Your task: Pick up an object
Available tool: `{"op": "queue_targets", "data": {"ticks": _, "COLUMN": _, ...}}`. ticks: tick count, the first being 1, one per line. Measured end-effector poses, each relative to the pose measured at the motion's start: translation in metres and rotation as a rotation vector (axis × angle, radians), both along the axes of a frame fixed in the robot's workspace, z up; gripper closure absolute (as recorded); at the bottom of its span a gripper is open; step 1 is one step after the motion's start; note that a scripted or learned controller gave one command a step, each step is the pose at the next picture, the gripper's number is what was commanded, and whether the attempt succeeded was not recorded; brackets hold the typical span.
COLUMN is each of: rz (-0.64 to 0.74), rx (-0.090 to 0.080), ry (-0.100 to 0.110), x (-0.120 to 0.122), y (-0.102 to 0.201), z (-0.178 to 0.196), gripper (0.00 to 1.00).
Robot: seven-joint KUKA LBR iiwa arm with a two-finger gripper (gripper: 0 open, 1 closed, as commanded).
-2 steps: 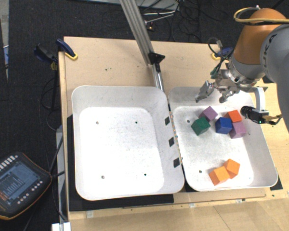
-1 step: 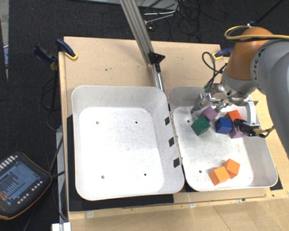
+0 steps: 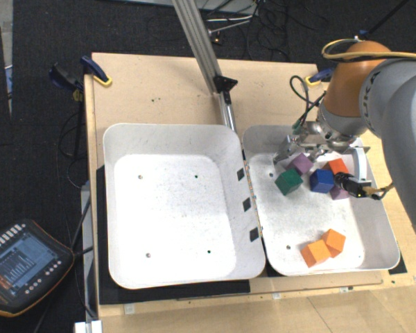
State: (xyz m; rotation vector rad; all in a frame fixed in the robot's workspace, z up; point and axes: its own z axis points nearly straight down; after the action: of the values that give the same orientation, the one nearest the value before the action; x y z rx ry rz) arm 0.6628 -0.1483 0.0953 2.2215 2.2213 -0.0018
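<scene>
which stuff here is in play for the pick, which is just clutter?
In play: gripper, purple block, green block, blue block, two orange blocks, all in the right bin.
Clutter: left bin, teach pendant, clamp.

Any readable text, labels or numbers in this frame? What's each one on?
No text can be read.
Pendant, lower left: its screen shows rows of content, too small and blurred to read.
Blocks in the right bin: plain faces, no markings visible.
Arm: no label legible.
</scene>
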Motion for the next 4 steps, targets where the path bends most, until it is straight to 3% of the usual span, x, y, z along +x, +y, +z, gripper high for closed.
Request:
{"op": "queue_targets", "data": {"ticks": 1, "rz": 0.000, "rx": -0.001, "ry": -0.003, "x": 0.001, "y": 0.000, "z": 0.011, "gripper": 1.00}}
{"op": "queue_targets", "data": {"ticks": 3, "rz": 0.002, "rx": -0.001, "ry": -0.008, "x": -0.001, "y": -0.004, "z": 0.114, "gripper": 1.00}}
{"op": "queue_targets", "data": {"ticks": 4, "rz": 0.006, "rx": 0.002, "ry": 0.001, "x": -0.027, "y": 0.042, "z": 0.110, "gripper": 1.00}}
